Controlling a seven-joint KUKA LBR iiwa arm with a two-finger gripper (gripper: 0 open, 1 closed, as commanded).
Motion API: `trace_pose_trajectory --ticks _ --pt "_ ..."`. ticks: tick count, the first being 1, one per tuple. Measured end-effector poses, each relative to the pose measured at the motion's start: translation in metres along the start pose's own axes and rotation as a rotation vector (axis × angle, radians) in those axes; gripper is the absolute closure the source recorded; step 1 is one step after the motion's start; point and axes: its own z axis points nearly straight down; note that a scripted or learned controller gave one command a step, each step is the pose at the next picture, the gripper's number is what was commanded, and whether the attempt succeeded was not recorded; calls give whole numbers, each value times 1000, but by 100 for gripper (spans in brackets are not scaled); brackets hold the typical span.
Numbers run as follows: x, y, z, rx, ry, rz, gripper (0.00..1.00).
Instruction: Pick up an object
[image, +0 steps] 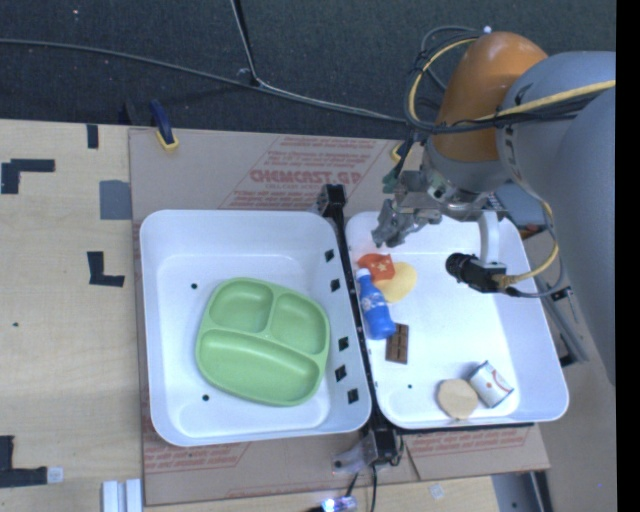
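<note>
We see two shallow white bins touching side by side at the middle of the view: the left bin (152, 300) toward 9 o'clock and the right bin (450, 330) toward 4 o'clock. Small black clips (336, 284) sit along their shared edge. Both bins rest on a brown cardboard sheet (200, 170) with red lettering (300, 178) at 12 o'clock. The sheet lies on a pale wooden bench (60, 330), which carries black tape marks (100, 268) at 9 o'clock. We note a blue and yellow clamp (162, 127) at 10 o'clock on the sheet's corner. Black cables (250, 75) cross the dark floor (100, 80) at 11 o'clock.
</note>
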Motion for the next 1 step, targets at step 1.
trace_pose_trajectory --ticks 1 --pt "58 2 -11 -1 0 -2 100"
